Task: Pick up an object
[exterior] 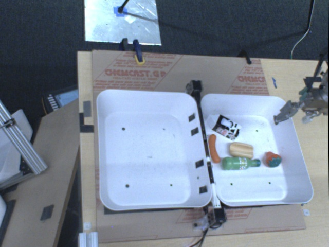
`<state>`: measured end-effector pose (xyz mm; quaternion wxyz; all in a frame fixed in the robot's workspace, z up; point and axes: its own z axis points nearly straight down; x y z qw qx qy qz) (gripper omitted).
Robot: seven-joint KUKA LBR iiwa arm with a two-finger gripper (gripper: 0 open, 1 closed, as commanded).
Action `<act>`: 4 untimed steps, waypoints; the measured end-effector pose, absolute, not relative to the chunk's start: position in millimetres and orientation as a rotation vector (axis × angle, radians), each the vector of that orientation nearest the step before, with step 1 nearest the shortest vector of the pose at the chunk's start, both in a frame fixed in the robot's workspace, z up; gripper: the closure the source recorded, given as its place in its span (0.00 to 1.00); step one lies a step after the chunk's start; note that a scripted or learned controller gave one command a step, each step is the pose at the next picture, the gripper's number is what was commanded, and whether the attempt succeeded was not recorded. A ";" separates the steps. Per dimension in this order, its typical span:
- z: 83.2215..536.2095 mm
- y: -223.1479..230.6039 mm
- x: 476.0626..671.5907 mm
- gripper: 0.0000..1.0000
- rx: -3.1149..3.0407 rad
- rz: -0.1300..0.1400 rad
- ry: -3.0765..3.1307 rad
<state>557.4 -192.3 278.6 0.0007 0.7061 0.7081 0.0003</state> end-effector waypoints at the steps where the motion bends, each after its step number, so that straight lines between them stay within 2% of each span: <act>1: 432.1 -208.0 563.8 0.00 2.202 0.013 2.212; 2: 544.5 -208.1 483.4 0.00 2.211 0.012 2.207; 3: 547.7 -206.6 487.1 1.00 2.209 0.005 2.221; 4: 379.8 -179.7 486.0 1.00 2.227 -0.008 2.233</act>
